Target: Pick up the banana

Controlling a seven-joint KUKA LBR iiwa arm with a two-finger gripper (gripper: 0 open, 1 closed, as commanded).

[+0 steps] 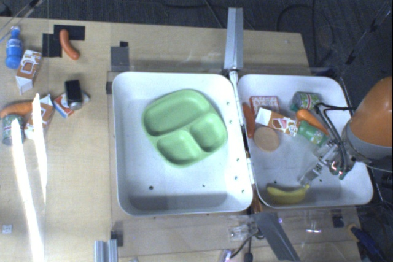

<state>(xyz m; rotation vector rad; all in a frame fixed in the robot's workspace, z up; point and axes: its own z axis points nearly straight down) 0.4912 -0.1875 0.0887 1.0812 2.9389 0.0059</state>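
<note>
- Down at the near edge of the right bin [359,132] lies the banana [287,193], yellow with a greenish cast, flat on the bin floor close to the front wall and toward the bin's left corner.
- Its long axis runs nearly left to right across the view, with a slight upward curl at each tip, so it lies roughly along the front wall.
- The gripper [309,176] sits just above and to the right of the banana's right end, very near it; whether it touches the fruit I cannot tell.
- Nothing shows between the fingers, and whether they are spread or closed I cannot tell from this slant, because the metal parts blur together.
- The gripper's body slants down and left from the wrist, which carries the orange band [374,116] at the right of the view.
- By my judgement the coming move turns on one relation: the banana lies down and left of the fingertips, so the tool must shift that way toward the fruit's middle and close across its short width.
- The front wall leaves little room on the banana's near side, which could spoil the grasp.
- Farther up the same bin sit a brown disc [267,138], a carrot [311,119] and a can [306,100], all well apart from the banana.
- The left bin [132,187] holds a green divided tray [184,127].
</note>
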